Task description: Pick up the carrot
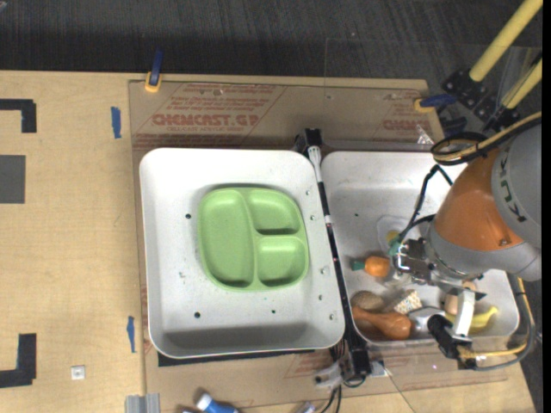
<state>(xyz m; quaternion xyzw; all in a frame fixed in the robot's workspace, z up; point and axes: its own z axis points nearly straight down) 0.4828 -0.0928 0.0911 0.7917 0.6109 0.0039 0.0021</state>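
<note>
The carrot [376, 267] is a small orange piece with a pale stub at its left end. It lies on the floor of the right bin [362, 188], towards the left side. My gripper [405, 263] hangs low over the bin just to the right of the carrot, close to it or touching it. The wrist with the orange band [469, 218] rises behind it to the right. From this angle the dark gripper body hides what lies under it.
A long brown-orange food piece [385, 323] lies at the right bin's front, with a beige lump [368, 299] above it. A yellow banana-like item [479, 318] lies at the front right. The left bin [164, 256] holds a green divided plate [225, 239].
</note>
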